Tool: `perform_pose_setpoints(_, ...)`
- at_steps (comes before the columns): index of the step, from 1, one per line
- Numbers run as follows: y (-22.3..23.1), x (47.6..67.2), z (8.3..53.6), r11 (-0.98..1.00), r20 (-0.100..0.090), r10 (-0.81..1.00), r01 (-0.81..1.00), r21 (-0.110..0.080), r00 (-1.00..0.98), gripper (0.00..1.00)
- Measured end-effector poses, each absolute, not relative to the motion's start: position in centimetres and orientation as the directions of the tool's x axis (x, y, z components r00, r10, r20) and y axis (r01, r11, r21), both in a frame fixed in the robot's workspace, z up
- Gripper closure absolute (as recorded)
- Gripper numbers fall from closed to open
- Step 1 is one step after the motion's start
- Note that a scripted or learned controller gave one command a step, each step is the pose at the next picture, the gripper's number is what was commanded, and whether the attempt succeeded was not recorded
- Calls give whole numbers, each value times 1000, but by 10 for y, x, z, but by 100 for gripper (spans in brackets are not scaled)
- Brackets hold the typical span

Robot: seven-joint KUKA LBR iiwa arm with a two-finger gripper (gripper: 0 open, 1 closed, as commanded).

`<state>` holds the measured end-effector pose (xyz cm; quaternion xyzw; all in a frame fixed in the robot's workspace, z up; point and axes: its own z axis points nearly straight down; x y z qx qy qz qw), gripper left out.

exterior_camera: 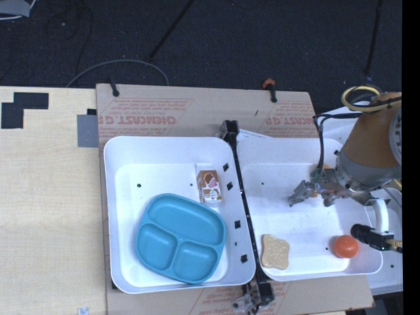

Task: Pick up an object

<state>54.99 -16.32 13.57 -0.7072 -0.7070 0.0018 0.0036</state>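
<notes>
My gripper (312,198) hangs over the middle of the right bin (282,169), with its fingers spread open and nothing between them. A slice of toast (275,252) lies at the right bin's front left corner. An orange-red ball (344,246) rests near that bin's front right corner, below and to the right of the gripper. In the left bin (125,176) a blue divided plate (180,237) lies flat, and a small printed packet (210,185) sits just behind it by the divider.
The two bins meet at a black-clipped divider (237,202). They stand on a cardboard sheet (170,113) over a pale wooden bench (46,209). The arm's grey body with its orange band (374,143) stands over the right bin's far right side.
</notes>
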Motion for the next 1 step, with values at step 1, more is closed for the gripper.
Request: perform_pose_setpoints(1,-162,549,85,-1,1,1000,1000,-4,1,0)
